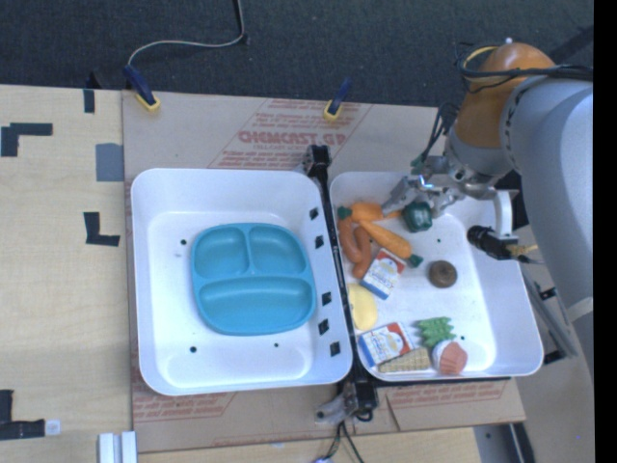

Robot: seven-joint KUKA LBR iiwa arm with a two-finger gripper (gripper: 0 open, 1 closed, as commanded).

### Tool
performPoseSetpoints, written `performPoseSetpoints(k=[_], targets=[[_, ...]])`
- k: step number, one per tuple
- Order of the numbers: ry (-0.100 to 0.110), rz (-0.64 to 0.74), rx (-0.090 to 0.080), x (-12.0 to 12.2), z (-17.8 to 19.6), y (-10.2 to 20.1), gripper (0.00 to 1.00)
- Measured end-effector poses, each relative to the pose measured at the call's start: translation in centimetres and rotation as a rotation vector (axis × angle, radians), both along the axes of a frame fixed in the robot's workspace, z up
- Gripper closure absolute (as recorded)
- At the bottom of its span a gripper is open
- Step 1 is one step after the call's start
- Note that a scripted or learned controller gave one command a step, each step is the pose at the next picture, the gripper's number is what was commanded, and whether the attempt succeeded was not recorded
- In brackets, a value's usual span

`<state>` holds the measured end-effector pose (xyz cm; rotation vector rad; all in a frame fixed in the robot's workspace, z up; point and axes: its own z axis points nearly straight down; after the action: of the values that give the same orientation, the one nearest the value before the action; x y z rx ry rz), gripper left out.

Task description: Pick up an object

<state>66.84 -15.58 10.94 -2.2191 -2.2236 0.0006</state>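
Note:
My gripper [417,197] hangs over the far middle of the right bin [501,302]. A small dark green round item [417,219] sits right under its tip, touching or nearly touching it. Just left of it lie orange carrots [378,226] and a brownish sausage [356,246]. A small white, blue and red carton [383,277] lies below the carrots. Out in the bin's middle a brown round piece [442,274] rests alone.
A yellow piece [362,308], a red and white packet [385,340], a corn cob [406,360], a green leafy toy [434,330] and a red and white piece [450,358] crowd the right bin's near side. A blue divided plate [254,278] lies in the left bin [154,258].

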Motion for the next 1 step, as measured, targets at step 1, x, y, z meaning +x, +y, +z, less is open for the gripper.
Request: performPoseSetpoints(k=[1], targets=[[-0.002,-0.001,-0.002,0.03,-1.86,4.13,0.00]])
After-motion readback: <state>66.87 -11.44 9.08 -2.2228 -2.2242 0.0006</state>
